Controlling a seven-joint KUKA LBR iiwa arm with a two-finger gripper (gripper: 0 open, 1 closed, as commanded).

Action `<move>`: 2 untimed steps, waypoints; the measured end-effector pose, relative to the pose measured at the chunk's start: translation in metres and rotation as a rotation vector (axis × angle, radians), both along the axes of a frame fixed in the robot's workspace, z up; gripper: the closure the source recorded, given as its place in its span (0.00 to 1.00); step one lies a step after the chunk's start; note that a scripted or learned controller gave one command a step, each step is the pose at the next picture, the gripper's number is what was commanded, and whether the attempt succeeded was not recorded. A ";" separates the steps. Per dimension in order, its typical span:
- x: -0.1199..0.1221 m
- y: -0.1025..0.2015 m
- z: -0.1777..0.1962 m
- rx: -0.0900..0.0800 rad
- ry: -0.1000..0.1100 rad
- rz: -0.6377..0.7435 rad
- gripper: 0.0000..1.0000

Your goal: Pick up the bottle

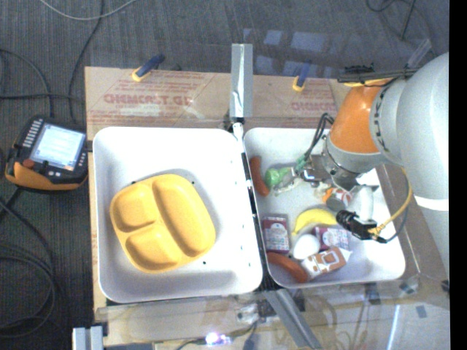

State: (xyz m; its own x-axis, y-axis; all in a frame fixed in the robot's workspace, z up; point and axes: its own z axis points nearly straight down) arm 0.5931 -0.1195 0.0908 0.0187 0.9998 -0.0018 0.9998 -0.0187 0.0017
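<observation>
The grey arm (427, 130) reaches in from the right side of the camera view, its broad upper link filling the upper right corner. The orange band (356, 122) above the wrist faces the camera. Below it the wrist bends down and leftward, ending in the end effector (310, 168), which points left, low.

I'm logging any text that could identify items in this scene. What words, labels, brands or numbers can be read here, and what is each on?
"CHEMCAST GL...": faint red print, seen mirrored, on the brown board behind the left bin; the rest is too faded to read.
Red print on the board's right part: too faint to read.
Handheld pendant's screen: lit, too small to read.
Red packets and cartons in the right bin: labels too blurred to read.
</observation>
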 end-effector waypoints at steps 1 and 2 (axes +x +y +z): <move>0.073 -0.006 -0.004 -0.002 0.019 0.301 0.00; 0.075 -0.029 0.022 -0.002 0.006 0.490 0.00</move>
State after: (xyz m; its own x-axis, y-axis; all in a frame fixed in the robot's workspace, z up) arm 0.6684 -0.1482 0.1132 -0.4542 0.8909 -0.0019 0.8909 0.4541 -0.0045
